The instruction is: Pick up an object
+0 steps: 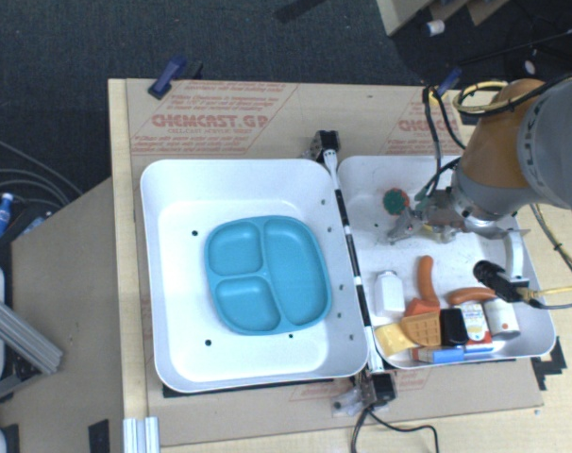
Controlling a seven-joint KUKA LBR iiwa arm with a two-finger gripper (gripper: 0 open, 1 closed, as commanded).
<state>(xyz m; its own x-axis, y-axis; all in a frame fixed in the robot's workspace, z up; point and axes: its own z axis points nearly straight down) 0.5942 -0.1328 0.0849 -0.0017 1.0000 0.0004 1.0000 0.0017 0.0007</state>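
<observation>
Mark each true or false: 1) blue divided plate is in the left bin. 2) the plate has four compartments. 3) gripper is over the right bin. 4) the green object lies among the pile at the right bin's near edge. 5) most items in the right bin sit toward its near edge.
1) True. The blue divided plate lies in the left bin.
2) False. It has three compartments.
3) True. The gripper is over the right bin, in its far half.
4) False. The green object lies apart in the far half, close to the gripper.
5) True. The orange sausage-shaped toy, white block and others cluster near that edge.
</observation>
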